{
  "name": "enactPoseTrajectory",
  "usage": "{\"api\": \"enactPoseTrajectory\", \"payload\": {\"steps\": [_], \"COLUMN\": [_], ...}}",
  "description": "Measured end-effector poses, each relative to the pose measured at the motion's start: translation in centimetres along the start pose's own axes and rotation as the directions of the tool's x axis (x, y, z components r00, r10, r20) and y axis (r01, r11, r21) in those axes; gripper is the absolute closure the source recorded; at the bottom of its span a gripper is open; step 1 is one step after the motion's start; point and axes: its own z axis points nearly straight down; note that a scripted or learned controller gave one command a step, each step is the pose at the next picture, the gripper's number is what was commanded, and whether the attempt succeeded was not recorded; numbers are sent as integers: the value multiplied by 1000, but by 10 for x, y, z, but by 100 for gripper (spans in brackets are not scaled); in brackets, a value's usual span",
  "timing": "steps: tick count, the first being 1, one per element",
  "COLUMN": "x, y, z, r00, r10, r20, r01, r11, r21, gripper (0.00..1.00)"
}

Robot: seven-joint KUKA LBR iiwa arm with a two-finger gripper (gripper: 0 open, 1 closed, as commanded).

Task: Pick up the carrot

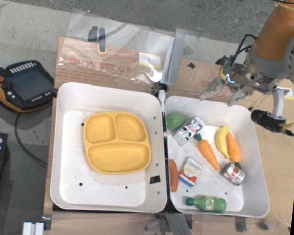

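1. Two white bins are seen side by side at mid-frame; the left bin [62, 183] carries a yellow divided plate [117, 141], with bare white floor left around it on all sides.
2. The right bin [256, 199] is crowded: a green vegetable [176, 121] at its upper left corner, a small black-and-white carton [189, 130] just beside it, a banana [222, 140] and an orange vegetable [233, 147] touching each other at the upper right.
3. The carrot [208, 153] is found near the middle of the right bin, lying aslant, with its green top toward the carton and its tip toward a can [233, 174].
4. A second slim orange piece [174, 175] lies along the right bin's left wall, beside a small box [190, 172]; a green bottle [207, 203] lies on its side near the lower rim.
5. Open floor is left mostly along the right bin's upper edge and right wall.
6. The gripper [223, 95] is seen above the right bin's upper rim, at upper right of the frame; its fingers are spread apart, nothing is held between them, and nothing is touched.
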Motion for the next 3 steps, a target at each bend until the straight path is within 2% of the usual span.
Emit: {"api": "enactPoseTrajectory", "payload": {"steps": [1, 2, 3], "x": [-69, -58, -61], "y": [-30, -115, -116], "z": [124, 154, 145], "r00": [999, 982, 983], "r10": [-48, -191, -186], "r20": [2, 0, 1], "r01": [48, 191, 186], "r11": [999, 982, 983], "r21": [5, 0, -1], "gripper": [0, 0, 100]}}
